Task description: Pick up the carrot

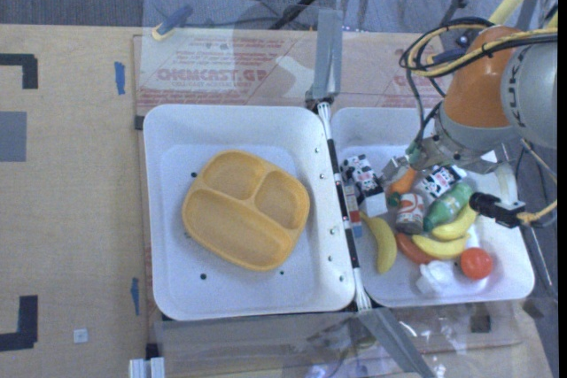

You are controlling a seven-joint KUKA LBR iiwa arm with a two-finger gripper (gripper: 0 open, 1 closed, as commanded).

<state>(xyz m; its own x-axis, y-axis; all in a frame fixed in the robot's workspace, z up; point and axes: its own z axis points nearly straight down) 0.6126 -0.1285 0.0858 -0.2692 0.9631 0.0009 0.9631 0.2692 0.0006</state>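
Note:
The carrot is a small orange piece lying slanted in the right bin, between a black-and-white cow-patterned toy and a second cow-patterned item. My gripper hangs just above and to the right of the carrot's upper end, under the grey wrist and its orange band. The wrist hides the gripper's tips, and I cannot see whether they touch the carrot.
Around the carrot lie a green bottle, a small can, two bananas, a red pepper, a tomato and a white lump. The left bin holds a yellow divided plate.

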